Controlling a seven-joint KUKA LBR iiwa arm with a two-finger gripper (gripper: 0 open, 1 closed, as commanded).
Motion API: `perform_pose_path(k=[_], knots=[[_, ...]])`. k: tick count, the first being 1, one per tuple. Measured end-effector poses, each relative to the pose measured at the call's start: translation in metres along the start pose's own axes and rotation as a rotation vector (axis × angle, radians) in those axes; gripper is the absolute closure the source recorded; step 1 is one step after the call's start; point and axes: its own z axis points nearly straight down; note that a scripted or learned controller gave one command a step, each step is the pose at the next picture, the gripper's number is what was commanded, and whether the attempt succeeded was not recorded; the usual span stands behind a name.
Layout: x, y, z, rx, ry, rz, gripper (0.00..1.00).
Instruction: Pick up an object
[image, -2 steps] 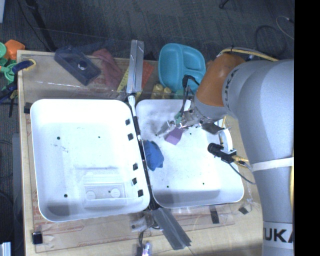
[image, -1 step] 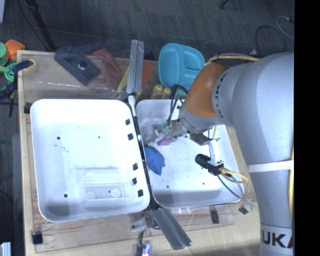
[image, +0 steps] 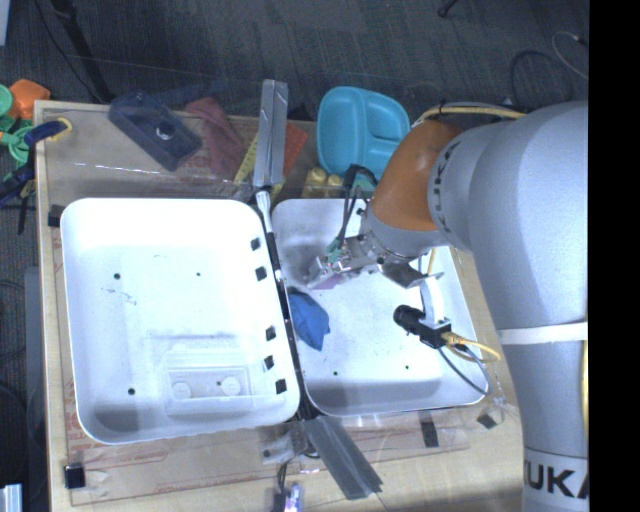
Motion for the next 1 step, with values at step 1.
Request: perform_pose_path(k=[1], knots=[[0.1030, 0.0699, -0.0898, 0.000, -0.001, 0.009, 1.00]])
